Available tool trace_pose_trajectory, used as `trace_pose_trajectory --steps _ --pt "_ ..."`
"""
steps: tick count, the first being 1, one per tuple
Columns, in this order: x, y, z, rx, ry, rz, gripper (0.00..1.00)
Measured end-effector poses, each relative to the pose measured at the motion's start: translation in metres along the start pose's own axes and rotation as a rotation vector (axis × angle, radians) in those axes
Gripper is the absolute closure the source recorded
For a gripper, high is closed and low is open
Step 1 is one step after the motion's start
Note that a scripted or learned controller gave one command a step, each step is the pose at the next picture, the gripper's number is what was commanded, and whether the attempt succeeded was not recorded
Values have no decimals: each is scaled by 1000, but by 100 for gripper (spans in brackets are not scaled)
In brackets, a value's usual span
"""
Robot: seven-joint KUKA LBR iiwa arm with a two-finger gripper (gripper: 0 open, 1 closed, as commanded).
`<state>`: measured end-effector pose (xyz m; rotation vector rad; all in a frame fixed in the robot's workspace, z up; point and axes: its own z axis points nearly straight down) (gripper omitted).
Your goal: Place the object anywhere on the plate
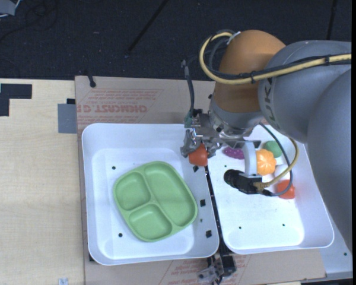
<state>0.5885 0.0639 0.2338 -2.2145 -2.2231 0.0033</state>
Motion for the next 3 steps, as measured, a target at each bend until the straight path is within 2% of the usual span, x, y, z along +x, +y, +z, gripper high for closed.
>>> trace_pose_trajectory --steps 1,2,3 --pt "55 13 14 -1 0 -1 100" --pt "86 28 17 -2 -1 2 100" --pt "86 27 17 0 -2 1 0"
